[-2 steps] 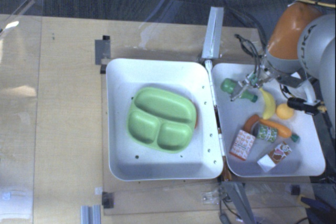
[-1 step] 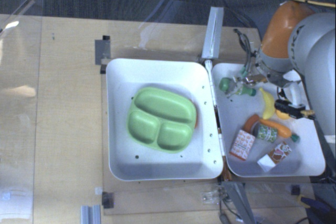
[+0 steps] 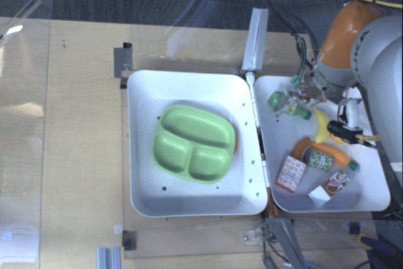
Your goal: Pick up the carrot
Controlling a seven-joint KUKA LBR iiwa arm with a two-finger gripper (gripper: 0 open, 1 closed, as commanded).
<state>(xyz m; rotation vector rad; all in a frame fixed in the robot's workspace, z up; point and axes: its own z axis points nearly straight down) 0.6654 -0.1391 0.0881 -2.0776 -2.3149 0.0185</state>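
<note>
The carrot (image 3: 335, 154) is an orange elongated piece in the middle of the right bin (image 3: 371, 198), partly covered by a green-labelled can (image 3: 320, 160). My gripper (image 3: 302, 94) hangs over the far left corner of that bin, above a green bottle-like item (image 3: 297, 112) and a small green piece (image 3: 276, 99). It is well behind the carrot, with a yellow banana (image 3: 322, 126) in between. I see nothing held by it.
A red and white carton (image 3: 290, 174), a smaller box (image 3: 335, 183) and a white piece (image 3: 318, 196) lie at the front of the right bin. The left bin (image 3: 145, 192) holds a green divided plate (image 3: 194, 143).
</note>
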